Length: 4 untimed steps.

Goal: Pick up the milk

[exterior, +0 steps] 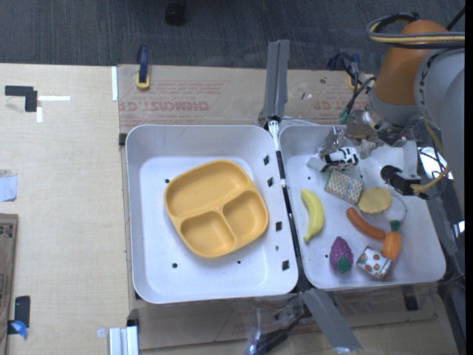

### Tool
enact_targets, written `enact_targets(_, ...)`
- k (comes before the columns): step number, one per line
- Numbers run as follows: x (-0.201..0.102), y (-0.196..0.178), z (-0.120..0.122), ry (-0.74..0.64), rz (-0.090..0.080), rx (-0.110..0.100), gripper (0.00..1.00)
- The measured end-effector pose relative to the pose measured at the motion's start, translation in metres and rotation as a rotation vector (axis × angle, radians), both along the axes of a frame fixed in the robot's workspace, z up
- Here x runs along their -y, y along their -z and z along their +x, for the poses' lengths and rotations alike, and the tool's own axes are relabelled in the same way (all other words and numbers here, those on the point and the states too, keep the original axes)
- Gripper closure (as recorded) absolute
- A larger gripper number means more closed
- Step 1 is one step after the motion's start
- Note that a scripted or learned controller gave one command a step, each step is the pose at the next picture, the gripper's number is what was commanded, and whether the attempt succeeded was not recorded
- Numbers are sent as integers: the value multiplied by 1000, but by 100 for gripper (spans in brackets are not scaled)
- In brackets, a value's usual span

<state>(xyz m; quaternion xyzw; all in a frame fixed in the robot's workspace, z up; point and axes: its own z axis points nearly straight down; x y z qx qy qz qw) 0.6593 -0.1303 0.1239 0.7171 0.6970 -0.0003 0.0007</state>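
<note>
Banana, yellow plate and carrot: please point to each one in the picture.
banana [313, 214], camera view, middle of its curved body.
yellow plate [215, 207], camera view, ridge between its compartments.
carrot [392, 245], camera view, orange body.

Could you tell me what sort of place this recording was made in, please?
Most likely a robotics lab bench set up for picking trials: two white bins sit side by side, a grey and orange arm reaches over toy food such as a banana, and clamps hold the board.

yellow tray [214, 208], banana [313, 214], grapes [340, 254]
</note>
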Motion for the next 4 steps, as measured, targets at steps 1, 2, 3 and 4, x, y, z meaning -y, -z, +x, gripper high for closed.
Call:
enact_targets(1,50,13,-14,-177,-1,33,0)
enact_targets(2,59,14,-11,-270,-3,33,0)
enact_targets(3,59,15,-20,-356,-6,31,0)
enact_targets(4,62,16,8,-401,-5,21,0)
